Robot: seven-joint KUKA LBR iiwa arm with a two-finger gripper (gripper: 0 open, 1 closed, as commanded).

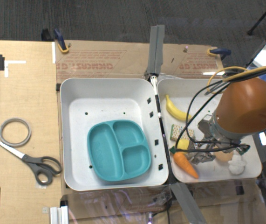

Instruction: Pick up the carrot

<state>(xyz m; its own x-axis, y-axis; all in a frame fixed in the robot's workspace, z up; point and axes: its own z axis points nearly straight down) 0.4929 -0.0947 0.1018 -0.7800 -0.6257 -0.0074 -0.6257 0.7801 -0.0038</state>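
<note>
With the carrot (186, 164) lying at the right bin's (202, 177) front left corner, the pincer (202, 154) hovers just beside it in the approach step, its state untellable, and next must settle astride the carrot.

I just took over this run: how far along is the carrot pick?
Done: the grey arm with the orange band has reached over the right white bin. In hand: nothing visibly. The gripper sits low beside the orange carrot, which lies on the bin floor near the front left corner. Left: grasping and lifting it. The yellow banana lies behind.
</note>
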